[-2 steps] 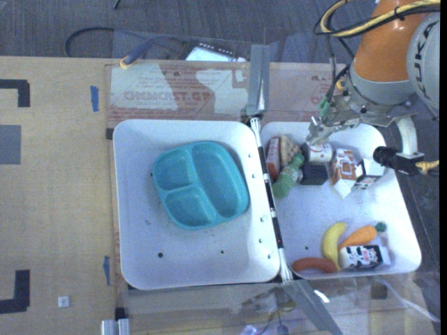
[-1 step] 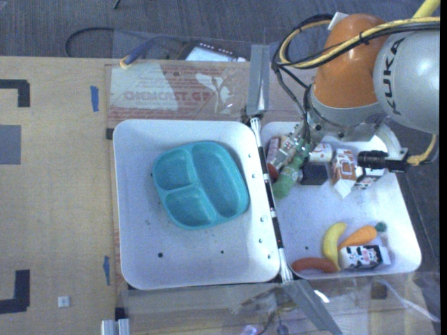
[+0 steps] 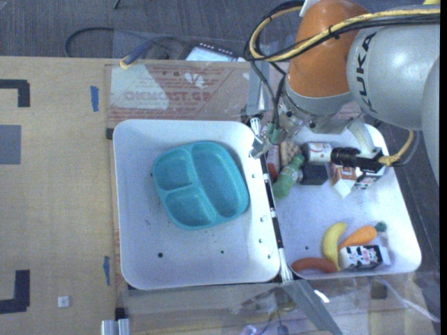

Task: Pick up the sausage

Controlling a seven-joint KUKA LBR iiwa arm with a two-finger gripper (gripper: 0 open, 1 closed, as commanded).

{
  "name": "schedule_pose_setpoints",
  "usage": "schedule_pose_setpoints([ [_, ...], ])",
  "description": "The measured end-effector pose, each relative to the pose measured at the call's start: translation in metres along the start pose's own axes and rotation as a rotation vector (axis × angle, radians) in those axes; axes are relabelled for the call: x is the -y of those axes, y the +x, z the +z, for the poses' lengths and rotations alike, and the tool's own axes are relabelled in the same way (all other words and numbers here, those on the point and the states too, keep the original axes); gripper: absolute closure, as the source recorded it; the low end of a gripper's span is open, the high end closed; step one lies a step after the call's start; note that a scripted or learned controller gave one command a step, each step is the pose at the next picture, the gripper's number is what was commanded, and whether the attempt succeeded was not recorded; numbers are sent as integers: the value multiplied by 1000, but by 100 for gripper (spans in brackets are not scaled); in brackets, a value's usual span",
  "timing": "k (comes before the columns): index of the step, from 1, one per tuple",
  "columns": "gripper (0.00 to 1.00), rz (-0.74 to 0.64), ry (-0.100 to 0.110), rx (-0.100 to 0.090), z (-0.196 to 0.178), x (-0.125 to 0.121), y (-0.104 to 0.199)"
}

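The sausage [image 3: 313, 264] is a reddish-brown link lying flat at the near left corner of the right bin [image 3: 405, 218], just left of a small milk carton. My gripper [image 3: 274, 142] hangs under the orange wrist band at the far left of the same bin, over the divider between the bins. It is well away from the sausage, toward the back. A green bottle [image 3: 287, 176] lies right below the gripper.
A teal divided plate [image 3: 201, 184] sits in the left bin [image 3: 140, 243]. In the right bin, a banana [image 3: 333, 239], a carrot [image 3: 362, 234] and the milk carton [image 3: 363, 257] crowd the sausage's right side. Dark bottles and a small box [image 3: 349, 160] lie at the back.
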State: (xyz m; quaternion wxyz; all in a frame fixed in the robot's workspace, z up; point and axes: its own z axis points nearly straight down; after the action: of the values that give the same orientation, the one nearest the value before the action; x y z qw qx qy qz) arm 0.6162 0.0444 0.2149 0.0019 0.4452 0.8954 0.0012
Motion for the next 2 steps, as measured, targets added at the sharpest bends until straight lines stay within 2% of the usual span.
schedule_pose_setpoints([
  [1,100,-312,-2,-1,117,-20,58],
  [2,100,-86,-5,-8,124,-72,20],
])
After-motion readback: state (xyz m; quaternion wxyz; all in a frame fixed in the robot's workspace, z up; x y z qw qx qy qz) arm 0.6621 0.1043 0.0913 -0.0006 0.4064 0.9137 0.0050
